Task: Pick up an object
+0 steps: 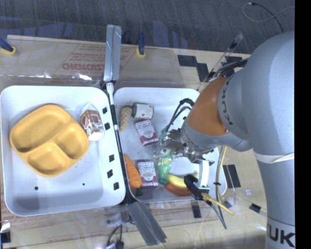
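Arm was down inside the right bin (125,98), its wrist over the middle of the clutter. Gripper (168,150) sat low at a green, bottle-like object (164,167), which lay just right of the lower red carton (146,173). Whether the gripper was open, closed or gripping could not be told; the wrist body hid that part and the area was blurred.

Places relative to the lower red carton:
- carrot (132,173) just to its left, against the bin wall
- banana (180,180) to its right, past the green object, with a reddish-brown piece under it
- second red carton (145,132) above it
- small can (142,110) and cone-shaped item (125,117) further above, near the bin's top rim

Left bin (20,201) held a yellow divided tray (47,139) and a small packet (92,123) beside it.

Judgement: step in hand was the descent or the grasp at the green object; no lift evident. Next move would call for a firm closure on that object alone, then a straight rise, since banana and carton crowded it on both sides and could be dragged or nudged.
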Available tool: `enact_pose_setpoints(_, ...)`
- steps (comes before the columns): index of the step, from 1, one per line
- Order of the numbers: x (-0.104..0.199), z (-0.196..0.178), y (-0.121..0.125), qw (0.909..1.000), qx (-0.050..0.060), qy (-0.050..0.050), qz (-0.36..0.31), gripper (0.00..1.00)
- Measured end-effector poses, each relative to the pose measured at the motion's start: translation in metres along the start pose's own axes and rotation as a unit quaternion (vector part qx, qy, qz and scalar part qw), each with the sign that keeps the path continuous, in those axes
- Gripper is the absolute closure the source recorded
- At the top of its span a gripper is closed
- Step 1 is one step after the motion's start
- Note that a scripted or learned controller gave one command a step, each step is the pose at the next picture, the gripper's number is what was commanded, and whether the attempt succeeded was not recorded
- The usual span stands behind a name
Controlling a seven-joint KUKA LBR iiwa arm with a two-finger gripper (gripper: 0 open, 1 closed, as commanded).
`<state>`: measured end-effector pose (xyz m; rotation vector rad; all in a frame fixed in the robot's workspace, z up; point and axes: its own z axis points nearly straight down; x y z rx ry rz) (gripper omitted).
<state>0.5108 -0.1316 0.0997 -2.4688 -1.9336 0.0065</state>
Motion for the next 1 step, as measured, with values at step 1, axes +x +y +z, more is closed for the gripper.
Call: enact_pose_setpoints(1,0.0610,-0.1047,-0.0136,1.0000,-0.002,0.000,-0.009,1.00)
